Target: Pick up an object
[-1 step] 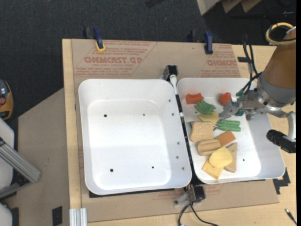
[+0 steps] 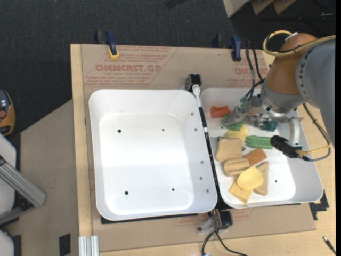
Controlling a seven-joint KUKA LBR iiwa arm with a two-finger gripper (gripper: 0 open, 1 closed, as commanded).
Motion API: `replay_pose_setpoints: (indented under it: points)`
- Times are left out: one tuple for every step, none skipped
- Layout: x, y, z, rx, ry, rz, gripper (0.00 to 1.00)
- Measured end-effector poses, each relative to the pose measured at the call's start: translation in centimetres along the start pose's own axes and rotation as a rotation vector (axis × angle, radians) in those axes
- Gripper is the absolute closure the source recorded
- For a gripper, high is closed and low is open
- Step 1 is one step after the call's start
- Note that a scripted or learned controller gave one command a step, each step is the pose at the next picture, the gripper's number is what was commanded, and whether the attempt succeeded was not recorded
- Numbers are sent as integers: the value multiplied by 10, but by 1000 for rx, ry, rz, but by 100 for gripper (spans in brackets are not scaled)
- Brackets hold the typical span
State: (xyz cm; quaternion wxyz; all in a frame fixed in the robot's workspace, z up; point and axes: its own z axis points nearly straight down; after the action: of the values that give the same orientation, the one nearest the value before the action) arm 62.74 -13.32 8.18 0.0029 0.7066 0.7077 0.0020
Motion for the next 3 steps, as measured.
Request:
replay_pose_setpoints:
  points:
    - [39,42,-8,1,-4,-2,0]
    - [41,46,-24,-16,1,-1,100]
    - [2,14,-10,-9,1,5,100]
